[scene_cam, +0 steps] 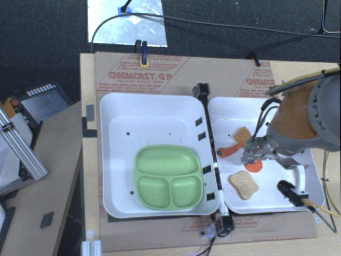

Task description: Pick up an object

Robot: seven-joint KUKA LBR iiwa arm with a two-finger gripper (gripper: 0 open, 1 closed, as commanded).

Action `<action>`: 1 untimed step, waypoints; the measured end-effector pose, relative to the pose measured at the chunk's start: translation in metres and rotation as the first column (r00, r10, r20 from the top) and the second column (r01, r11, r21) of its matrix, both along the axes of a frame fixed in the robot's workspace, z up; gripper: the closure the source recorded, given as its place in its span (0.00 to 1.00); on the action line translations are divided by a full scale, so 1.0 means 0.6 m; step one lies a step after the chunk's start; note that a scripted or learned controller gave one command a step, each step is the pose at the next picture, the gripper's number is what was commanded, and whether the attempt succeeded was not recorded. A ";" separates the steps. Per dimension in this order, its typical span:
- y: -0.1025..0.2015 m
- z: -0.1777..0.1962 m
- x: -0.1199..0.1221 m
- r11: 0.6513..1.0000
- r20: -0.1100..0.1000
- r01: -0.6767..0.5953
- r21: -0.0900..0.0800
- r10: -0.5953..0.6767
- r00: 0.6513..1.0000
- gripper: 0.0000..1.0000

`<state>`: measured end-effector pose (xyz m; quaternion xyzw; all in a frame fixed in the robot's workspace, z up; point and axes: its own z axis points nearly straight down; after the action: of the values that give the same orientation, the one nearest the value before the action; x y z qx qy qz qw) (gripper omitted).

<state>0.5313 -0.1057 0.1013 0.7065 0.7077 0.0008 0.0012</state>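
Observation:
My gripper (pixel 252 156) reaches down into the right bin (pixel 229 111) from the right. It stands over a red round piece (pixel 254 166), which shows just below it. An orange carrot-like piece (pixel 229 151) lies just left of the gripper. A tan cracker (pixel 242 135) sits above that. A slice of toast (pixel 244 184) lies in front of the gripper, near the bin's front edge. The arm's body hides the right part of this bin.
The left bin (pixel 122 116) holds a green divided plate (pixel 167 176) in its front half. A black divider strip (pixel 209 143) runs between the two bins. Cardboard (pixel 160 73) lies under the bins and a clamp (pixel 142 53) sits at its back edge.

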 end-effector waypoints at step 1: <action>0.008 0.076 0.011 1.000 0.003 -0.003 0.000 0.003 1.000 1.00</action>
<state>0.5380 -0.1007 0.1471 0.7055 0.7087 0.0019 0.0024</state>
